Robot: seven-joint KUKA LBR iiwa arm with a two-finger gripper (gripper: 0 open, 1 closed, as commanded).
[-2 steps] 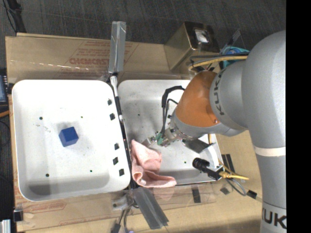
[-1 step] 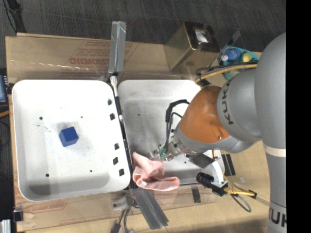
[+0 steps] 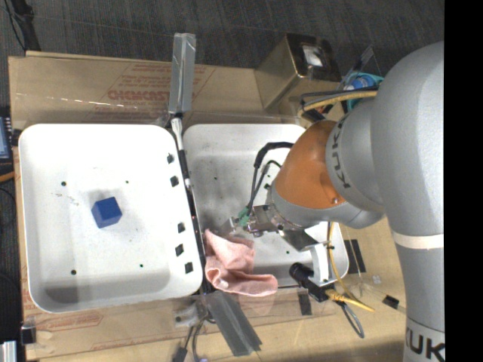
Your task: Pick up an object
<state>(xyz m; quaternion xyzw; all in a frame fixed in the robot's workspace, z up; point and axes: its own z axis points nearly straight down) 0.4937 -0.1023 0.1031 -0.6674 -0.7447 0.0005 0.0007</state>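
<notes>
The hand (image 3: 255,225) sits low inside the right bin (image 3: 219,145), at the end of the grey arm (image 3: 392,149) that enters from the right side of the view. Its tip lies just above the upper edge of the pink cloth (image 3: 234,266). Whether the hand is open, closed or gripping anything cannot be told from this angle; the wrist and the orange band (image 3: 306,176) cover most of it. A small green part shows at the hand's left side, too small to identify. A black cable (image 3: 263,164) loops from the wrist up over the floor of the right bin.

The pink cloth lies crumpled in the near left corner of the right bin, with its lower fold draped over the bin's near rim. It is close beside the hand; contact between the two cannot be confirmed.

To the left of the right bin, across the shared divider, stands the left bin (image 3: 45,149). A blue cube (image 3: 107,211) rests on its floor, left of centre, well apart from the hand and touching nothing else.

Both bins rest on the desk (image 3: 90,81), which is covered with brown cardboard. Behind the right bin stands a tan box (image 3: 290,70). Near the right bin's near right corner, a pair of pliers (image 3: 351,304) with yellow handles lies on the desk.
</notes>
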